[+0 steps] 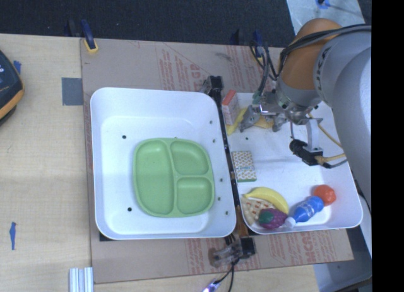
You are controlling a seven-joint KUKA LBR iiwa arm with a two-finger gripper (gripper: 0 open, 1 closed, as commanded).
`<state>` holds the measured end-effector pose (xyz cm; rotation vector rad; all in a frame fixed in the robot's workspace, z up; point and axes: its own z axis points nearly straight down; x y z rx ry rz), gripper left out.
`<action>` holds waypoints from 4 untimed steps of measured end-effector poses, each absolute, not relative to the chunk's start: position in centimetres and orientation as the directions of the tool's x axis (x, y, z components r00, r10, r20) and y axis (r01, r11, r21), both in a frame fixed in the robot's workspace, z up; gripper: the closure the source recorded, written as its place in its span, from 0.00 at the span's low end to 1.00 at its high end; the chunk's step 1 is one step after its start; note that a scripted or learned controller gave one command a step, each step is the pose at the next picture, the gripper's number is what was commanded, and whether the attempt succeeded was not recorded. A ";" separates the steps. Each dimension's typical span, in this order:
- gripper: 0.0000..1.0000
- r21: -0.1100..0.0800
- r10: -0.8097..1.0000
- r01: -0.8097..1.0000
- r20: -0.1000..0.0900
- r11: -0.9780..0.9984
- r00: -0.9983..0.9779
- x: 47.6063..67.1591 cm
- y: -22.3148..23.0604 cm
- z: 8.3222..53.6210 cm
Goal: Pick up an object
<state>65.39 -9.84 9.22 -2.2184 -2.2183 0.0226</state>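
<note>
The end effector (260, 119) hangs low over the far end of the right shallow white plastic bin (334, 224), metal parts splayed under the grey wrist with its orange band (309, 48); whether its fingers are apart or together, I cannot tell from this angle, and nothing can be seen between them; just to its left, against the bin's dividing wall, lies a small yellow and red packet (231, 109), partly tucked against the rim, too small to read; to its right and a little nearer the camera, a black cable fitting (305, 152) dangles off the wrist over the bin floor; nearer the camera and slightly left of the end effector, a small square patterned greenish sachet (243, 165) lies flat by the divider; well nearer still, at the bin's near end, the pickable toys cluster: a yellow plastic banana (268, 195) lying on a tan waffle-patterned piece (252, 209), a dark purple and green rounded toy (273, 219) touching them, a blue and white plastic bottle (306, 210) just beside it, and an orange-red round ball (324, 193) at the bottle's far tip; far to the end effector's left, the left white bin (107, 158) holds a pale green three-compartment plastic tray (172, 176), flat on its floor; both bins rest on a brown cardboard sheet (151, 64) over the light wooden desk (38, 171).
</note>
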 end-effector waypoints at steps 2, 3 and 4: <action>0.00 -0.008 1.000 1.000 -0.001 0.003 -0.003 65.5 -10.7 9.2; 0.00 -0.010 1.000 1.000 -0.008 0.001 -0.001 65.4 -9.8 9.2; 0.00 -0.006 1.000 1.000 -0.001 0.003 -0.003 65.6 -10.8 9.2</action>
